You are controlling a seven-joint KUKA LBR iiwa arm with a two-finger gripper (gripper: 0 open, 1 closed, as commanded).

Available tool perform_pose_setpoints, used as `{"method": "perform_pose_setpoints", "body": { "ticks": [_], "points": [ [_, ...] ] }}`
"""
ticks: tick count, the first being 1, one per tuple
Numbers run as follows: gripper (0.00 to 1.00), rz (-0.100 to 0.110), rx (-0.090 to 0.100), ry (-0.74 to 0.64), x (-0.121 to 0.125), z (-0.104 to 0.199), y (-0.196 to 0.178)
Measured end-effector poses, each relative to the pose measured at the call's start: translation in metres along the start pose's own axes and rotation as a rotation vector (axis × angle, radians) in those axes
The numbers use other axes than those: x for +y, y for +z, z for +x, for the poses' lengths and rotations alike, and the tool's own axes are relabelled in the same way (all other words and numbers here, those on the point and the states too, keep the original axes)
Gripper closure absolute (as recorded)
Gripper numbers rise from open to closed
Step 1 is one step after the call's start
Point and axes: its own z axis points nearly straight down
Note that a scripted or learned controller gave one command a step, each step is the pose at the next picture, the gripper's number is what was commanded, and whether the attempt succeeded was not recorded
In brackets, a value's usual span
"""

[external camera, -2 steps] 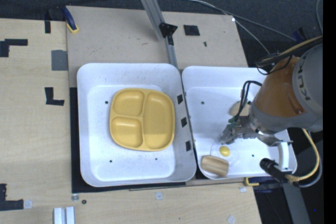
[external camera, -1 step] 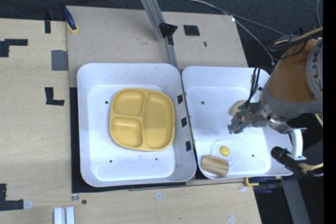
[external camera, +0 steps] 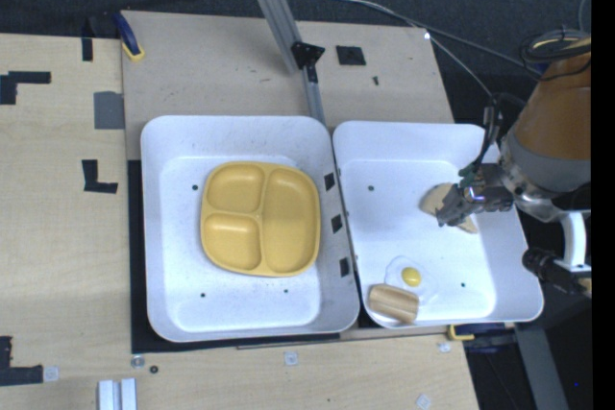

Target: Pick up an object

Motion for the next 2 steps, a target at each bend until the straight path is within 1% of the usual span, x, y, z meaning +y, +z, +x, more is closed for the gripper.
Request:
{"method": "perform_pose_setpoints", "body": {
  "ticks": [1, 2],
  "points": [
    [1.00, 0.003, 0.001, 0.000, 0.001, 0.000, -0.026],
    [1.00, 0.007, 0.002, -0.003, 0.002, 0.058, -0.012]
  ]
}}
